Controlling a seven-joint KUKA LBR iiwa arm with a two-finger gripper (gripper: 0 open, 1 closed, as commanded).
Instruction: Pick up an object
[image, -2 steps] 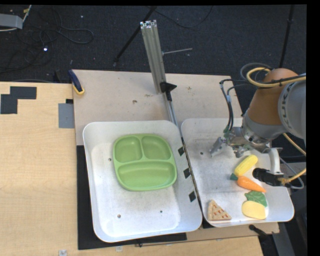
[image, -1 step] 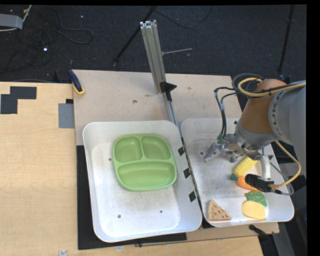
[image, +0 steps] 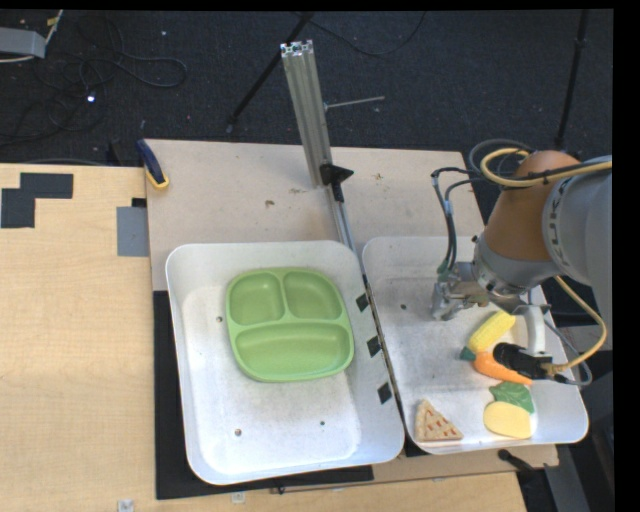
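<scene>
Above the right-hand white bin (image: 400, 400), the grey arm (image: 560, 225) is seen reaching in, with the claw (image: 452, 303) lowered close to the bin floor. Toy foods are gathered just beside it: a yellow corn piece (image: 492, 329), an orange carrot (image: 500, 368), a yellow lemon-like piece (image: 509, 419) and a cracker wedge (image: 436, 424). A green divided plate (image: 290, 325) is set in the left bin (image: 200, 400). The approach step is judged to be in hand; next, a descent onto one piece is called for. Whether the claw is apart or together cannot be told, and nothing is seen held.

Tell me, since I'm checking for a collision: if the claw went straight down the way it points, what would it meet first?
Probably the bare floor of the right bin. The claw hangs left of the toy corn, though depth is hard to judge here.
</scene>
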